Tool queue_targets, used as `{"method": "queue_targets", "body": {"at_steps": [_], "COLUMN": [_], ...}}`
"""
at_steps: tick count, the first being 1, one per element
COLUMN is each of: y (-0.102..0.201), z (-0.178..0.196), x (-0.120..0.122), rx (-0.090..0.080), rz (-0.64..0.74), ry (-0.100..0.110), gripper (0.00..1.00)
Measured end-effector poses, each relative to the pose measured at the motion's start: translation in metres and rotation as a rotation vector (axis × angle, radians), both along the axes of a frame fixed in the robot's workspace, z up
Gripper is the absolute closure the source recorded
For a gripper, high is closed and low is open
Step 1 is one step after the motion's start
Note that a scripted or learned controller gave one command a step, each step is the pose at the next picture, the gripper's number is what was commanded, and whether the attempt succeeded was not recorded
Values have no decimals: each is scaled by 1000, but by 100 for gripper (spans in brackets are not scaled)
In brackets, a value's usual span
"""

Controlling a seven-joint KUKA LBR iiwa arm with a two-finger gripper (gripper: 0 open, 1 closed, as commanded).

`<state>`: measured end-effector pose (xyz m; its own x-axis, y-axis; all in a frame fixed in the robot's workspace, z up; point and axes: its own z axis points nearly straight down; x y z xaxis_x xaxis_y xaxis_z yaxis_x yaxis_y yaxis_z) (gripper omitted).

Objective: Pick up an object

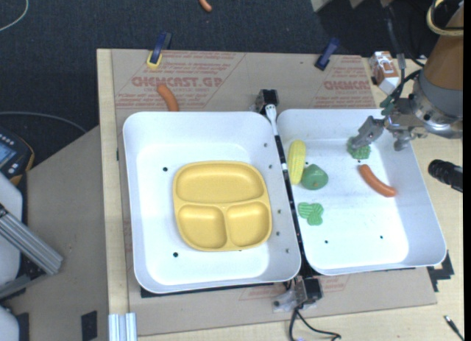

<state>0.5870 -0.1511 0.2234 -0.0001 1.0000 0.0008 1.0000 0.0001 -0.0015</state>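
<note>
My gripper hangs over the far right corner of the right bin, its fingers spread open and nothing between them. A small green piece lies just under the tip of the left finger. An orange-red sausage lies on the bin floor a little in front of the gripper. By the bin's left wall rest a yellow corn cob, a round green vegetable and a small light-green piece.
The left bin holds a yellow divided plate. An orange sausage lies on the cardboard behind the left bin, and another lies on the dark floor. Clamps hold the board's far edge.
</note>
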Motion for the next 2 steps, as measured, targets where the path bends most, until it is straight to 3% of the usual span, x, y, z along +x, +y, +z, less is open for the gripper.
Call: {"method": "queue_targets", "body": {"at_steps": [2], "y": [-3], "z": [-101], "x": [-10], "rx": [2], "rz": [0], "ry": [6], "gripper": [0]}}
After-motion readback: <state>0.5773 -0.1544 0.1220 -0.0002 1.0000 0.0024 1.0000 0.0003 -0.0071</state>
